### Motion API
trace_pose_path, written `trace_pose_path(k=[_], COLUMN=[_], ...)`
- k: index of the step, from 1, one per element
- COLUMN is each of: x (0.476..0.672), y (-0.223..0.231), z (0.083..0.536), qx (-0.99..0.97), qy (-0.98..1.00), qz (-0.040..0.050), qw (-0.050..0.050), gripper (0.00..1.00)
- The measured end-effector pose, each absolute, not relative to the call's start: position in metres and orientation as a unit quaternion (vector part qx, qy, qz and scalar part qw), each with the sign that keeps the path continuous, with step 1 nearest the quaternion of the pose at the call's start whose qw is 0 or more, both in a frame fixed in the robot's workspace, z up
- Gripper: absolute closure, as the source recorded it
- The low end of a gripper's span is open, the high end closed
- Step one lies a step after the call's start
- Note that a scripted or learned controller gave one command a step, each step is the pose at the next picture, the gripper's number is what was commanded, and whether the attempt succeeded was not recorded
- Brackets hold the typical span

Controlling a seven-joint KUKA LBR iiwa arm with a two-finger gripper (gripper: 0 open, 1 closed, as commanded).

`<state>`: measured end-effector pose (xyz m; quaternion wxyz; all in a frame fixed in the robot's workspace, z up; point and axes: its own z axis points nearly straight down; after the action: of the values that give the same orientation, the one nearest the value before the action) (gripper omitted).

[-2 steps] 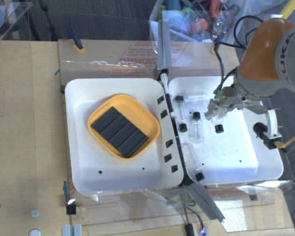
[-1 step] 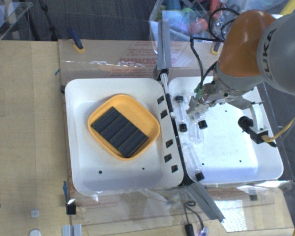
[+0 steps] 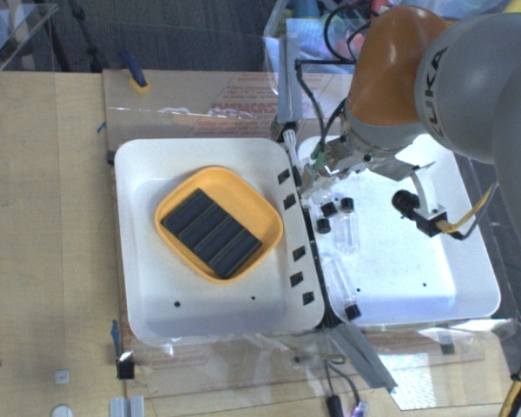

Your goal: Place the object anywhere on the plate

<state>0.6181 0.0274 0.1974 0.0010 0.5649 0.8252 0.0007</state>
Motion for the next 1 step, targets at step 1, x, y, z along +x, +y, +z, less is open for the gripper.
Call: trace_pose_path(k=[1], x=[0.6191], y=[0.0258], z=[0.2075], qx=[0.566], qy=[0.824], qz=[0.0019], qw=[0.002], gripper=[1.00])
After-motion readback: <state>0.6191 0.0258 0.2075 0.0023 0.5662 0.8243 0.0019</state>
